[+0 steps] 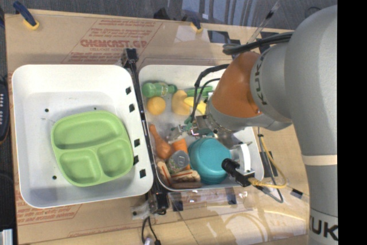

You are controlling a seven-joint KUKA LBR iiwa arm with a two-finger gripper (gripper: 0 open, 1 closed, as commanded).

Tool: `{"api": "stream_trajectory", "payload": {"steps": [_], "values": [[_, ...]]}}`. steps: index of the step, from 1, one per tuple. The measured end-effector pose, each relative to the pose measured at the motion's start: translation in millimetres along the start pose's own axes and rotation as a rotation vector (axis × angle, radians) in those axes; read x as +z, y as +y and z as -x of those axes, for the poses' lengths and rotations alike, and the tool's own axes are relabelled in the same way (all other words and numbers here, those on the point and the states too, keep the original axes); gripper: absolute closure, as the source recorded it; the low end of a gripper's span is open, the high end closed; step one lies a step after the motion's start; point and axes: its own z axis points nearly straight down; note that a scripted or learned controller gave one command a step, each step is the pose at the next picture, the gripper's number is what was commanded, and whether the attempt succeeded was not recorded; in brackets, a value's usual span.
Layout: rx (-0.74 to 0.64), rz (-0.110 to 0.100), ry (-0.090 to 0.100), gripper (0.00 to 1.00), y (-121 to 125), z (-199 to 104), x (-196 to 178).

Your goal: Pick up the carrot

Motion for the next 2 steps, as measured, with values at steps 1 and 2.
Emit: {"api": "stream_trajectory", "payload": {"steps": [1, 2], "values": [[-0.008, -0.008, 0.001, 1.00, -1, 1, -10], [-0.162, 0.000, -0.001, 1.00, 65, -26, -100]]}}
